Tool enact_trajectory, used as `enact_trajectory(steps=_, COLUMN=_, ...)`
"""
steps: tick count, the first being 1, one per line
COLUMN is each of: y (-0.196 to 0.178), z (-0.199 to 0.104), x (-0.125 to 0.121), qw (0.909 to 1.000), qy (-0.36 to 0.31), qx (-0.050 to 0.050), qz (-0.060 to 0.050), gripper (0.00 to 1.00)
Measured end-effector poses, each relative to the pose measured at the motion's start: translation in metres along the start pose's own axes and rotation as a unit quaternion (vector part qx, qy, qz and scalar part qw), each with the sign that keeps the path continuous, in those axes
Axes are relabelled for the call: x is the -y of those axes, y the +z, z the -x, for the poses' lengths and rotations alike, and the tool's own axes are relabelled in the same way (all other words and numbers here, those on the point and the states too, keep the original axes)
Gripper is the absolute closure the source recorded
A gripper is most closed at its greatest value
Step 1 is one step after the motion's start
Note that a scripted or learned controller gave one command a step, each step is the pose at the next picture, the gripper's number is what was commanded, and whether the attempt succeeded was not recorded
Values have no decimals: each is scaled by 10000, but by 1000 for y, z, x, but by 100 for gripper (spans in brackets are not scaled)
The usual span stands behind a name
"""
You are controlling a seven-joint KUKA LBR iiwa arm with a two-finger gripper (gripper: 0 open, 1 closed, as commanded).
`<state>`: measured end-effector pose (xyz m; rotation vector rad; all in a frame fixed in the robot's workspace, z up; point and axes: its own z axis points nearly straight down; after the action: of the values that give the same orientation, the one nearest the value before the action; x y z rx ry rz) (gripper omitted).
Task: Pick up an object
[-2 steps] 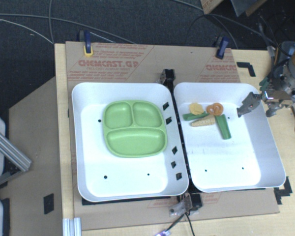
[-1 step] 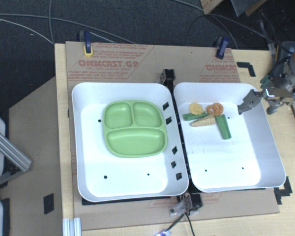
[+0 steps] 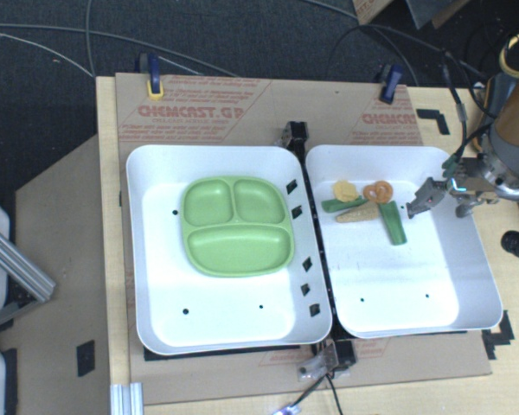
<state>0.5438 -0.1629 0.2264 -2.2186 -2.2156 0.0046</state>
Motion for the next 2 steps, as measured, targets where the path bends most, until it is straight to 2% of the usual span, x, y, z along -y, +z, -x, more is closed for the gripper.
enact_trajectory(steps=1, y=45, z=-5, x=5, qw=10000, qy=-6, qx=-4, qz=0, gripper=0)
enact_trajectory(steps=2, y=89, z=-6, x=-2, qw=10000, qy=-8, qx=-2, qz=5, gripper=0)
